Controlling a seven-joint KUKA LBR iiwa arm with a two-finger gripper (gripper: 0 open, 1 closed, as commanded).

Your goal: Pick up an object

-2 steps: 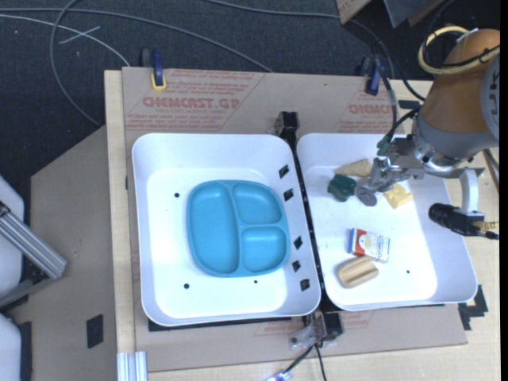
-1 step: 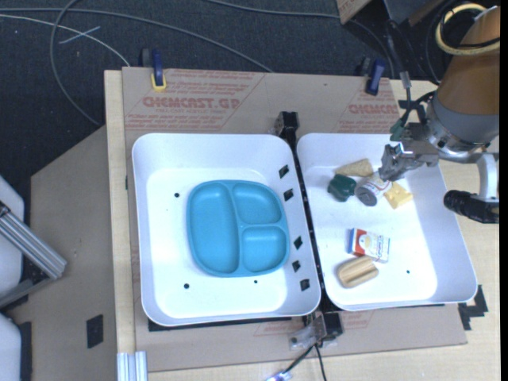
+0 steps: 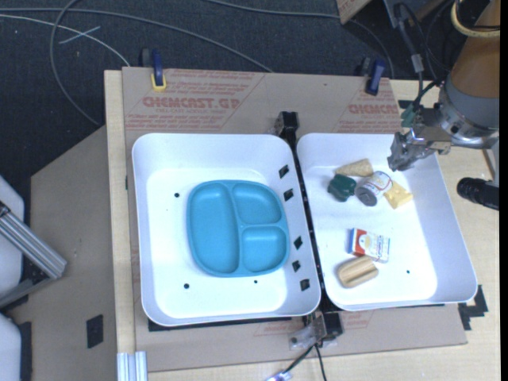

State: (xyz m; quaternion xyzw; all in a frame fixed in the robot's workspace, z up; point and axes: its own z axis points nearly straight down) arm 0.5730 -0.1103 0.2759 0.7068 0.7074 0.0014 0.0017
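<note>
My gripper (image 3: 399, 159) hangs over the far right part of the right bin (image 3: 444, 236), just above and right of a cluster of small items. That cluster holds a tan wedge (image 3: 354, 168), a dark green piece (image 3: 342, 186), a small grey can (image 3: 371, 190) and a yellow block (image 3: 398, 197). Nearer the front lie a red and white packet (image 3: 369, 244) and a tan bread-like roll (image 3: 357, 272). Nothing shows between the fingers.
The left bin (image 3: 159, 292) holds a blue divided plate (image 3: 236, 227). A black divider with clips (image 3: 295, 213) runs between the two bins. Blue clamps (image 3: 159, 70) hold the cardboard bench at the back. Cables trail behind.
</note>
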